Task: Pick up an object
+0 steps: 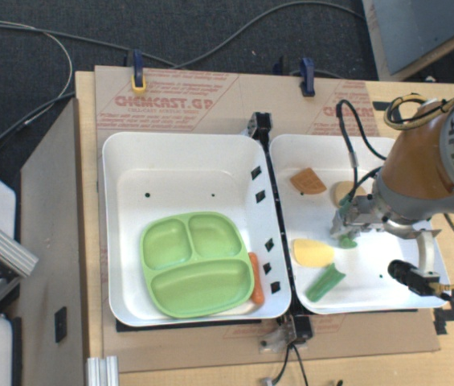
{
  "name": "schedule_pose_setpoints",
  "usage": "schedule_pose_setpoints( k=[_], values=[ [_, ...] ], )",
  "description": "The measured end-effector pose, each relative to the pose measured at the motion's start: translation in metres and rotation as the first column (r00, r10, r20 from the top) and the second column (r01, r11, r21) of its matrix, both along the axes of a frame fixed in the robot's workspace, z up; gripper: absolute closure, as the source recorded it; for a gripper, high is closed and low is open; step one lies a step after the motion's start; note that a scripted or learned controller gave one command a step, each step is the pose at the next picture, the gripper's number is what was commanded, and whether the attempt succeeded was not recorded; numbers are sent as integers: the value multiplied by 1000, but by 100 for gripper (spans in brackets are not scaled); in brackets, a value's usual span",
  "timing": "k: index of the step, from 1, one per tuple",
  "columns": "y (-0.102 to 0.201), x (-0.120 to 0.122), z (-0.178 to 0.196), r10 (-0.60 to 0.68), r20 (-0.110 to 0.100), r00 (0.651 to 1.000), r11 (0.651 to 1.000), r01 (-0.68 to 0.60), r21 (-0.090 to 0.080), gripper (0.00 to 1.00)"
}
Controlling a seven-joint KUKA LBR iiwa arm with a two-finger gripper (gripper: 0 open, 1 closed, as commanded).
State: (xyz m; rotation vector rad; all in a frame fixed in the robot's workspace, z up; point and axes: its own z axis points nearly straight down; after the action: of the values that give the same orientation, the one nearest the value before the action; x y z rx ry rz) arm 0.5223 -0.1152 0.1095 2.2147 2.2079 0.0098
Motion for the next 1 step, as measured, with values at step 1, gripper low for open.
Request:
schedule_pose_setpoints(
  k=[1],
  values=[
    [-9, -4, 56, 3, -9, 1000, 1000, -3, 4, 100]
  ],
)
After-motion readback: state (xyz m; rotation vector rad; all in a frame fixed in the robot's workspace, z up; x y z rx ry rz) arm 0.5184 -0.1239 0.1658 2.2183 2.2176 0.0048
